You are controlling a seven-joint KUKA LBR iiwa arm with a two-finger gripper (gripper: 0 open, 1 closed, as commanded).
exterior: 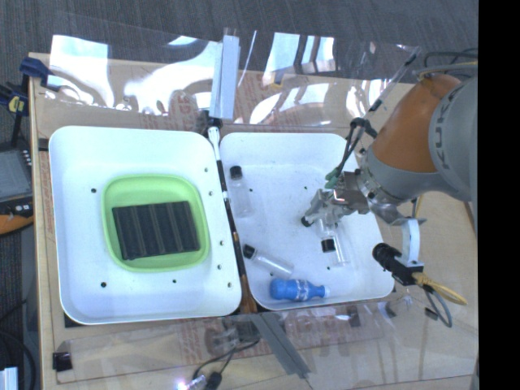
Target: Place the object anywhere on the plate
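Nearest to us, at the front edge of the right bin (pixel 357 287), lies a blue bottle (pixel 296 289) on its side. We take one of this bin's loose objects to be the task's thing, though we cannot tell which the arm is after. Just behind the blue bottle rests a clear vial (pixel 266 260) with a dark cap, and a second clear bottle (pixel 238 189) with a black cap lies against the bin's left wall. A third small clear vial (pixel 331 244) sits directly under the gripper (pixel 325 211), which hangs low over the middle of the bin.

We cannot tell how the claw is set — the wrist and its fittings hide the tips, and nothing is plainly pinched.

Across the divider, well apart from all of this, the green plate (pixel 116 200) sits in the left bin (pixel 73 283), bearing only a dark ribbed insert (pixel 154 227).

By our reading the task is barely begun — no object is on the plate, so the pick, the carry over the divider and the release all remain.
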